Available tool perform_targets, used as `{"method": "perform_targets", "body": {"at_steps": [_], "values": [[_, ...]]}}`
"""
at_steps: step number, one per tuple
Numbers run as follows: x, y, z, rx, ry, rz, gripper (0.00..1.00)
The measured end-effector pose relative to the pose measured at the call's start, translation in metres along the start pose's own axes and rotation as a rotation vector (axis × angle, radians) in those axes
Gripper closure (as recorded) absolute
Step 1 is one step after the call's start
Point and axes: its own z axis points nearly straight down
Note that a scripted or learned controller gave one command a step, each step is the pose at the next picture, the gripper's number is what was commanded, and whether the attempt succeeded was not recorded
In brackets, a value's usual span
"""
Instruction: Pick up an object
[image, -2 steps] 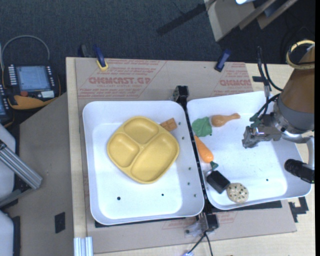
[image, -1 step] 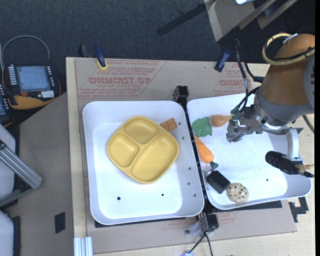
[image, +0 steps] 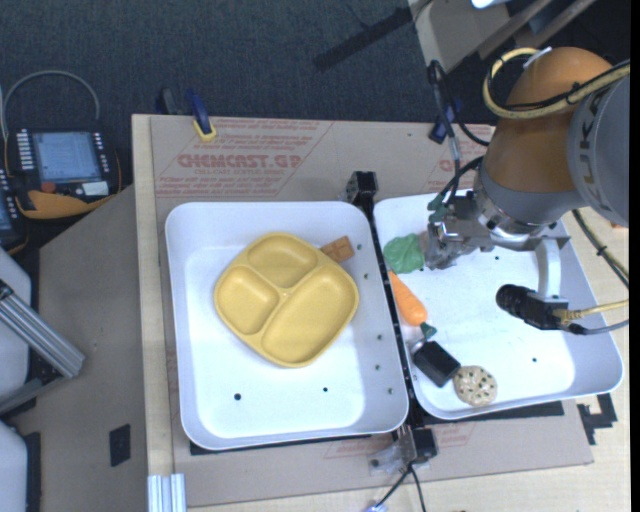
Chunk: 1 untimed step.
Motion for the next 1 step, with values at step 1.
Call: {"method": "perform_targets", "body": {"at_steps": [1], "values": [[0.0457,0.0294,-0.0039,-0.001,0.000,0.000,1.00]]}}
